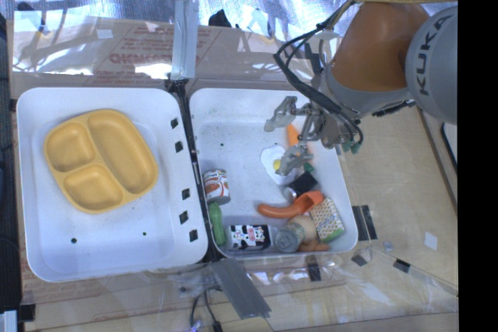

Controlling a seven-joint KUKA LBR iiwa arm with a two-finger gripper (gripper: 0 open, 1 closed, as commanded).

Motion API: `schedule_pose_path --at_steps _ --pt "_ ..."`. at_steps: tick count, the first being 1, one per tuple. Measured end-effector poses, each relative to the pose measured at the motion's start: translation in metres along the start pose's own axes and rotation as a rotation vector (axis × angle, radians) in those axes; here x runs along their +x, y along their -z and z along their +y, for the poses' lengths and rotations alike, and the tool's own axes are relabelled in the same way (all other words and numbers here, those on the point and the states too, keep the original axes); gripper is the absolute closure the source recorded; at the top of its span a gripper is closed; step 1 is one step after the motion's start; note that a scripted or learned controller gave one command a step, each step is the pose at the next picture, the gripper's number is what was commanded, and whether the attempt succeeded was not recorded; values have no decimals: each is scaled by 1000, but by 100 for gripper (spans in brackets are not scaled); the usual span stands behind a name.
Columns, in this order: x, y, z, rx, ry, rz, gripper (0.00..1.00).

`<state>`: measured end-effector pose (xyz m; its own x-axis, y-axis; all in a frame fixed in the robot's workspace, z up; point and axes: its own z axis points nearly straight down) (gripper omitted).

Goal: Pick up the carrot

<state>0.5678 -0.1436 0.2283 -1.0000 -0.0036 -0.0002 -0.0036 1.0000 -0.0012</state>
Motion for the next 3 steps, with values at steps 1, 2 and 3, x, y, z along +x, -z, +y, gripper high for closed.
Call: schedule_pose_path --at_steps 1,2,3 --pt "-63 -72 -57 -3 95 5 0" --pt "-61 -138 -64 -2 153 1 0" --pt "-64 -124 -62 0 161 -6 100"
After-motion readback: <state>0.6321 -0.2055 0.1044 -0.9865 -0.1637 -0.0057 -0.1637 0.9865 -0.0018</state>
